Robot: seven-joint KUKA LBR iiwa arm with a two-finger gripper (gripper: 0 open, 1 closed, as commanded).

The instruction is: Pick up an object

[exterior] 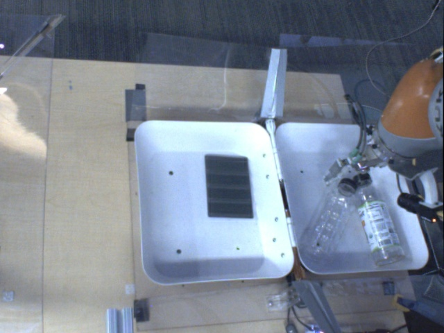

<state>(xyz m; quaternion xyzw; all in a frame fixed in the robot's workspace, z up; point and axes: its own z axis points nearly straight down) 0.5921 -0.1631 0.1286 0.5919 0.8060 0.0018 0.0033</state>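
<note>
The gripper [349, 174] is hanging over the right bin [305, 151], just above two clear bottles [354, 220] lying there, likely lining up a grab; whether it is clenched, I cannot tell.

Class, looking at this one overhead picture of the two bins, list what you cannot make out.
- Gripper, camera view: too small and cluttered to tell whether it grips anything.
- Clear bottle: transparent, outline blurs into the right bin.
- Labelled bottle: label print too small to read.

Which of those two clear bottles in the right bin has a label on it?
The bottle with the white printed label, lying nearer the bin's right edge. The bare bottle beside it, on its left, is fully see-through.
</note>
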